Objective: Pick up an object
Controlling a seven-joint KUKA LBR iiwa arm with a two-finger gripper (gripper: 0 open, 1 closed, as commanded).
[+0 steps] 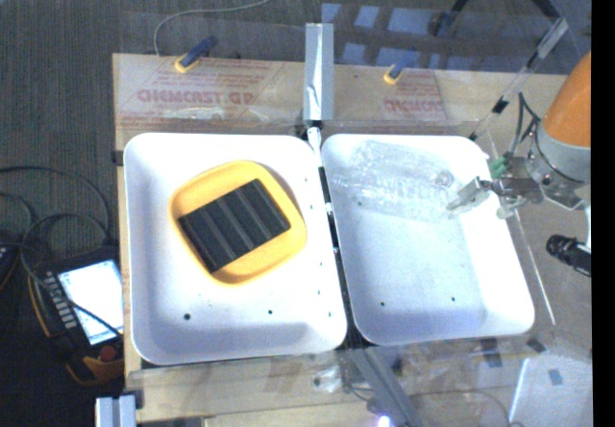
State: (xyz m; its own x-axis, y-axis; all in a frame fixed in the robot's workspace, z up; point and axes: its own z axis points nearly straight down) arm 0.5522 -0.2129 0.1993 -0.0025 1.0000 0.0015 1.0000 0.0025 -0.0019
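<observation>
Hovering over the right bin's (500, 295) far edge, the gripper (480, 192) sits beside a clear plastic bottle (394, 180) lying across that bin's top; I cannot tell whether its jaws are open or closed. The bottle could roll or slip aside (smooth and see-through), while the yellow tray (240, 221) lies in the left bin (154, 319). Red lettering on the board (197, 96) behind is too faint to read.

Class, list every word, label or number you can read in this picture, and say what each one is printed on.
"CHEMCAST GP", in faint red letters that seem to run mirrored, on the clear sheet behind the left bin.
A second red print on the sheet behind the right bin, near: too faint to read.
The lit screen of the handheld device on the floor: too small to read.
</observation>
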